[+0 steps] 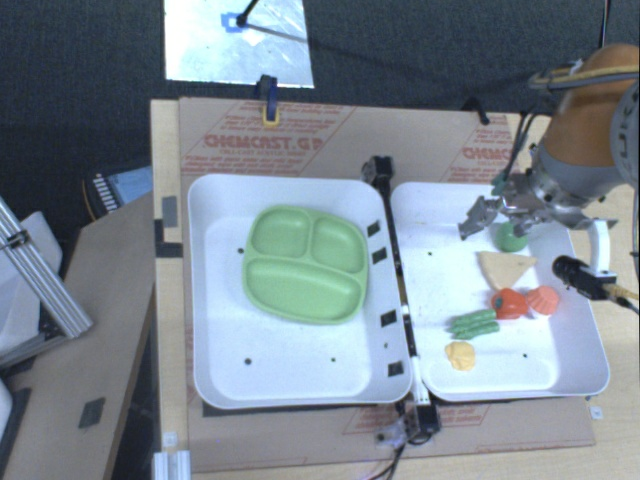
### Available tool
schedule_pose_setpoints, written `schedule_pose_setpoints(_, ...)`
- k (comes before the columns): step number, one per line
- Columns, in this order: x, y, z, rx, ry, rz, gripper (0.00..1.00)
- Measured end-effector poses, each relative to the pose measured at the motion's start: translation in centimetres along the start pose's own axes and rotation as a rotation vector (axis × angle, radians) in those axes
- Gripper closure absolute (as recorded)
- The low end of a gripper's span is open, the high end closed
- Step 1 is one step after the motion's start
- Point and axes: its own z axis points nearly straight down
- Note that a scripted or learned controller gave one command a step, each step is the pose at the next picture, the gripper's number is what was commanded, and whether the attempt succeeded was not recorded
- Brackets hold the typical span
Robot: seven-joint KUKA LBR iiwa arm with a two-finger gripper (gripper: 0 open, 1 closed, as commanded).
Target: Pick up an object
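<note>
My gripper [496,224] hangs over the back of the right bin [580,373], open, with nothing between its fingers. A small round green object [513,237] lies just under its right finger. In front of it rests a tan wedge [505,267]. Closer to the front lie a red piece [509,304], a pink-orange piece [544,299], a green bean pod [473,323] and a small yellow piece [460,354].
The left bin [215,368] holds a light green divided plate [305,265]. A black hinge strip [390,258] runs between the bins. A black handle [580,273] juts from the arm over the right bin's right side.
</note>
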Motion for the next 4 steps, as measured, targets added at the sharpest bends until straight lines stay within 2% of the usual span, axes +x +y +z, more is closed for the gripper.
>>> schedule_pose_setpoints(2, -0.4, 0.5, 8.5, 0.002, 0.001, 0.001, 0.00)
schedule_pose_setpoints(3, -0.4, 0.7, 10.7, -0.006, -0.003, 0.001, 0.00)
schedule_pose_setpoints(4, -0.4, 1.0, 9.4, -0.014, -0.004, 0.001, 1.00)
